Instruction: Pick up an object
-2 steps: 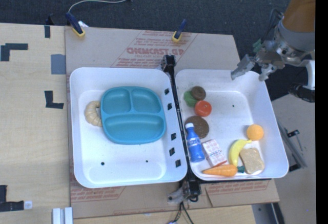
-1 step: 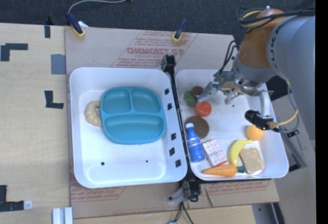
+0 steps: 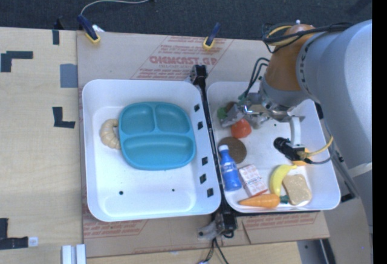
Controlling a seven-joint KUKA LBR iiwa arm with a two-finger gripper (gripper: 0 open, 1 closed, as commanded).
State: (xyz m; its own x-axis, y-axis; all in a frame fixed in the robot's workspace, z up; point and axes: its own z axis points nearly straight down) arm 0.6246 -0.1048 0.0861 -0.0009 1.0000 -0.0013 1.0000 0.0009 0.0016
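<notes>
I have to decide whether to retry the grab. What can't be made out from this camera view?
- Claw: the wrist above hides its tips, so open or shut is unclear.
- Green thing beside the claw: partly covered, too small to identify.
- Beige pastry in the left bin: the blue plate hides its right side.

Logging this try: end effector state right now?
End effector: low in the right bin, over the green object beside the red ball; open or closed cannot be told.
</notes>
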